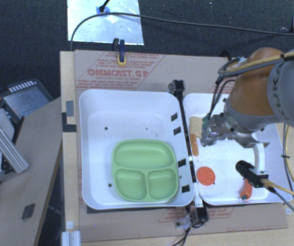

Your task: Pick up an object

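Gripper hovers over the right bin, its grip impossible to judge; reaching the orange disc calls for a descent.

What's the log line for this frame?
arm over right bin | gripper low, grasp unconfirmed | orange disc loose | green tray left bin
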Robot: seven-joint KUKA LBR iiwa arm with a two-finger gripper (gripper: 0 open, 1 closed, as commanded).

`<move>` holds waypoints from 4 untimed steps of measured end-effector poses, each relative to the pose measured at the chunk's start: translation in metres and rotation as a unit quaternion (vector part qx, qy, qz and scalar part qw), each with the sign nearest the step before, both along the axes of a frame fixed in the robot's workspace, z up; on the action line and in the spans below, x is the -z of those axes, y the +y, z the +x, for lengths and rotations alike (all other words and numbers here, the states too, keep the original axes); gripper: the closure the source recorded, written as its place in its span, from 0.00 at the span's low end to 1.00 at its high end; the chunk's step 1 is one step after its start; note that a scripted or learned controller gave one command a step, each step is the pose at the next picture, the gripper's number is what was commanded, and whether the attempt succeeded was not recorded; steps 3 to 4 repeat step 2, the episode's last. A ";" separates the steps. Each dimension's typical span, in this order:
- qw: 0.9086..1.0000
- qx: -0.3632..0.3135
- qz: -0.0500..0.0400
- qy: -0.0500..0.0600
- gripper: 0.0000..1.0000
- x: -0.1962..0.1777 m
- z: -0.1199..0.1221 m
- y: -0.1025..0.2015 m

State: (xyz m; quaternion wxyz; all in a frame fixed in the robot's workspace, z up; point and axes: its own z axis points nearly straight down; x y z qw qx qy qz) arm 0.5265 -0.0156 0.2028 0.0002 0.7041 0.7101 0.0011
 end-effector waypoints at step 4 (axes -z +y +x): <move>1.000 -0.001 0.001 0.000 1.00 -0.028 0.013 0.112</move>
